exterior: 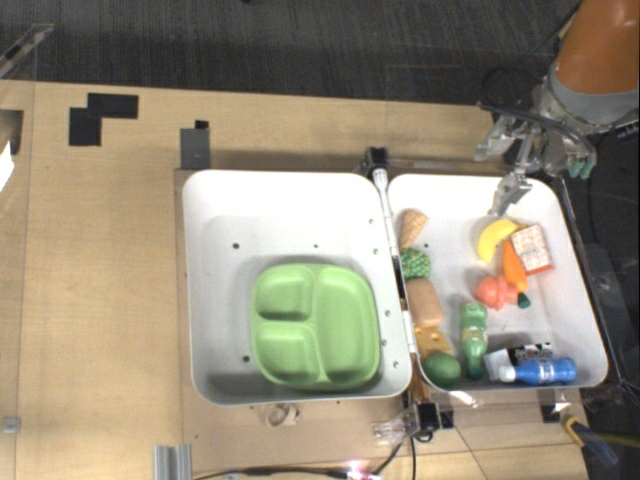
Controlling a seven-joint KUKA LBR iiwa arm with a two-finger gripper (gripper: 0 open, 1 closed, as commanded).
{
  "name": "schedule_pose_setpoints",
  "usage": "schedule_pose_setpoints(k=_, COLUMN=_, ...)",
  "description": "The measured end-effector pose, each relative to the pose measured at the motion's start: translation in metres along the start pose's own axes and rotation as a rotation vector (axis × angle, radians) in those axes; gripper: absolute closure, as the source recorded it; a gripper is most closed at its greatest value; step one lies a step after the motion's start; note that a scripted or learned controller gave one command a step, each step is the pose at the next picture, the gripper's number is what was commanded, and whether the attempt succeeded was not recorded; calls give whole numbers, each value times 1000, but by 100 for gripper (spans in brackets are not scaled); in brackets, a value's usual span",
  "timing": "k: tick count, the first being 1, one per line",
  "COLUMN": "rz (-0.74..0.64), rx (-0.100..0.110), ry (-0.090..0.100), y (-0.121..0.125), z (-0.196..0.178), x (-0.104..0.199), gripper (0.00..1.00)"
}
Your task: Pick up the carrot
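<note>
My gripper [508,196] hangs over the upper part of the right bin [590,313], and I cannot tell how it is set. To do this well I should come straight down along the carrot's length and close across its narrow width, since the banana [495,238] and a small red-and-white box [532,248] crowd it on either side. The carrot [513,268] lies below my gripper in the frame, near it, between those two, with a pinkish fruit [493,291] touching its lower end.
</note>
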State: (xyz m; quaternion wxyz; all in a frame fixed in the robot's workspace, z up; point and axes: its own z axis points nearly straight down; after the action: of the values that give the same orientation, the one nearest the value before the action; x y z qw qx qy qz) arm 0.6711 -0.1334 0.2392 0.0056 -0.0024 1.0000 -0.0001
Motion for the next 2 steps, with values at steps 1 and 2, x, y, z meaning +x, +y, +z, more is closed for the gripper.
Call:
schedule_pose_setpoints(k=1, rz=-67, rx=0, ry=8, y=-35, z=77, x=75, gripper=0)
schedule_pose_setpoints(k=2, rz=18, rx=2, ry=-6, y=-72, z=149, x=56, gripper=0)
